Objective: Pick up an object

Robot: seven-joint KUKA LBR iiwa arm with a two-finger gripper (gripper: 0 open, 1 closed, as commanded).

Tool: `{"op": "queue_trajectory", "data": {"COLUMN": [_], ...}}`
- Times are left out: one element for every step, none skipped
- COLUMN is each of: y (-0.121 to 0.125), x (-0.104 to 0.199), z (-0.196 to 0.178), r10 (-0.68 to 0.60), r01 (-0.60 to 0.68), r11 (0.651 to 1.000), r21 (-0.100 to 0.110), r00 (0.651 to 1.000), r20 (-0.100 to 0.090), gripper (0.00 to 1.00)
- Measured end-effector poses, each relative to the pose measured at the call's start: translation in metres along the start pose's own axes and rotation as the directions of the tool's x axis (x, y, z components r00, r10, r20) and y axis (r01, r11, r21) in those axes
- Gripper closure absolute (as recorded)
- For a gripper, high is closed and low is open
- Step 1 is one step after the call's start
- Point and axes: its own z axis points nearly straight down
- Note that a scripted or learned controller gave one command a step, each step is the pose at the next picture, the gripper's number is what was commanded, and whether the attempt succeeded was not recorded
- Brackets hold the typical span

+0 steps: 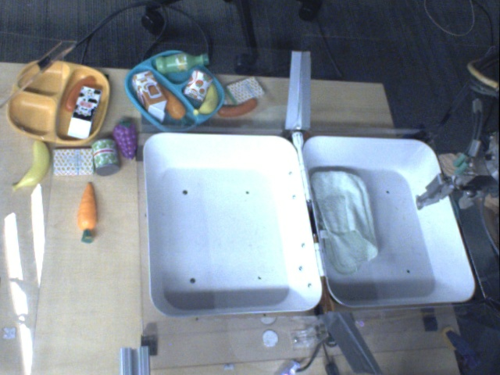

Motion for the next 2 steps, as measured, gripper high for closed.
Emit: {"op": "queue_trajectory", "data": {"y": [0.014, -0.026], "x": [0.035, 0.112], "z": [-0.004, 0.048], "r10": [-0.070, -0.475], "r01": [0.070, 0.475], "r11": [0.998, 0.880], "r21": [-0.002, -0.001], "r00": [0.998, 0.880], "r20": [0.001, -0.001], "gripper": [0.00, 0.00]}}
